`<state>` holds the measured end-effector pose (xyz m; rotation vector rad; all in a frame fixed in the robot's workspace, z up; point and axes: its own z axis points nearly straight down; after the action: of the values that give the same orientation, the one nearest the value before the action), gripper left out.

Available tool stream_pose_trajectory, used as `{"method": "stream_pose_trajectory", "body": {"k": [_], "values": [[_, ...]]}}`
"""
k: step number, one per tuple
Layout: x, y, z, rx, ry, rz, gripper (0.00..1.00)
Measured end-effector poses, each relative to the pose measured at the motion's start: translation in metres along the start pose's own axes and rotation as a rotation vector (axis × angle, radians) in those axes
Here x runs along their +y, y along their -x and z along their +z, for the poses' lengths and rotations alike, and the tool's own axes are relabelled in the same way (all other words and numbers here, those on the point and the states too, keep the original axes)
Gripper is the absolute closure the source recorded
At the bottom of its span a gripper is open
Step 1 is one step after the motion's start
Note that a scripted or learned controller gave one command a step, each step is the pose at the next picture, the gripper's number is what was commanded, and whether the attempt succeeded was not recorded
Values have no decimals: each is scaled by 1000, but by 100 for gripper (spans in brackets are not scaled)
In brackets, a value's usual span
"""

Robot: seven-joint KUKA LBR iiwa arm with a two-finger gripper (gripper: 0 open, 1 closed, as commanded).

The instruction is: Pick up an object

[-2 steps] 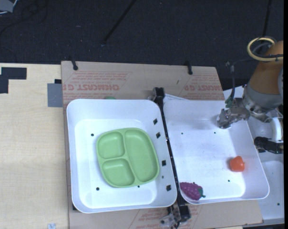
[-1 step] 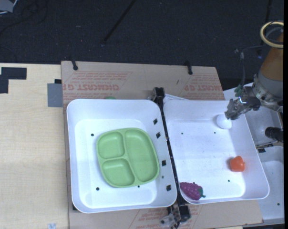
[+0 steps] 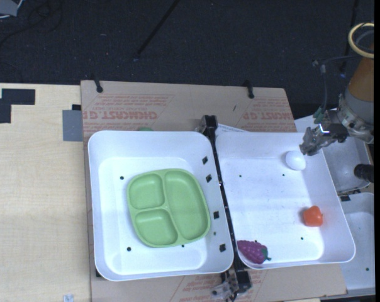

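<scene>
From above, we see the pincer (image 3: 311, 142) at the right bin's (image 3: 265, 231) far right rim, just beside a white ball (image 3: 296, 161); whether it is open we cannot tell. We judge this the approach: next it must descend squarely over the ball.

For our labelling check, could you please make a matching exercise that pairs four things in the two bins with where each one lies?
Things:
1. green divided plate
2. white ball
3. orange object
4. purple grapes

Places:
A. right bin, near front left corner
B. middle of the left bin
C. right bin, towards the right wall
D. right bin, far right part, close to the hand

Pairs: 1-B, 2-D, 3-C, 4-A
</scene>
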<state>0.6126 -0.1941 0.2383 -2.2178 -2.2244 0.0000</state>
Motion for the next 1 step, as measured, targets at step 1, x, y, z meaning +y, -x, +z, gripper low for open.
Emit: {"method": "stream_pose_trajectory", "body": {"k": [1], "values": [[-7,-50,2,2,-3,0,100]]}}
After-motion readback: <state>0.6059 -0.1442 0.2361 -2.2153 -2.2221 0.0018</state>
